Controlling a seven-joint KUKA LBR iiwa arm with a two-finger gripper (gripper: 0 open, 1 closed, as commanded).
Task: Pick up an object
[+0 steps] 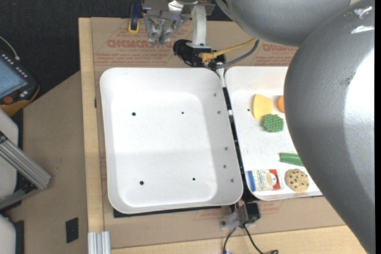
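Note:
My gripper [158,34] hangs high over the far edge of the left bin [119,128], above the cardboard, with nothing visibly between its fingers. In the right bin [241,128] lie a yellow wedge [261,106], an orange piece [280,104] partly hidden by the arm, a green bumpy ball [273,123], a green stick [290,158], a small white carton with red and blue print [264,180] and a round cookie [296,179].
The grey arm covers the upper right and hides much of the right bin. Both bins rest on a cardboard sheet [95,68]. A grey rail [24,163] and a tablet [12,83] sit off the bench at left.

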